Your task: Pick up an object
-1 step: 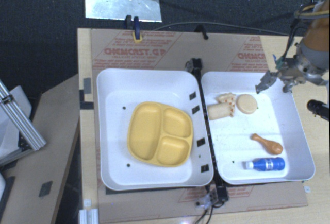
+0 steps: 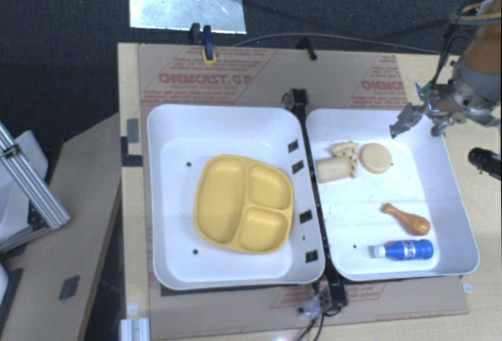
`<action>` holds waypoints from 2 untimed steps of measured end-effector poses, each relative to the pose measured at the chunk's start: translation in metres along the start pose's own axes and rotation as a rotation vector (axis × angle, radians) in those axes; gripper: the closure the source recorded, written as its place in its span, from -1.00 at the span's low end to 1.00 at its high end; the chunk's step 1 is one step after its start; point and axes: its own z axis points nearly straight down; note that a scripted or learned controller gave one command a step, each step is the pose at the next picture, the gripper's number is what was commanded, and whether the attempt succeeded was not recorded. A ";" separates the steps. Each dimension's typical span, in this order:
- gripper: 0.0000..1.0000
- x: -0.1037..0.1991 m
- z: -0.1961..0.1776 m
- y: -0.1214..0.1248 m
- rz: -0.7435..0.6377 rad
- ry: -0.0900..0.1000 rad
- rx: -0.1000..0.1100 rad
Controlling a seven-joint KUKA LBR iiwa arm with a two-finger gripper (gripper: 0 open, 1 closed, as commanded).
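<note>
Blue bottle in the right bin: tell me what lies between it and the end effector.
The end effector hovers over the right bin's far edge. The blue bottle lies near the front; the brown drumstick sits roughly between them.

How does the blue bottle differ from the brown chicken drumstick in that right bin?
The blue bottle is blue with a white cap; the chicken drumstick is orange-brown. The bottle lies level, nearer the front wall; the drumstick lies slanted, just behind it. Both lie flat in the right bin, apart from each other.

One fixed camera looks down (at a slant) over both bins (image 2: 235, 121).
</note>
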 end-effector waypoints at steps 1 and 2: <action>-1.00 0.008 0.058 -0.005 0.000 0.001 0.003; -1.00 0.018 0.107 -0.006 -0.002 0.001 0.003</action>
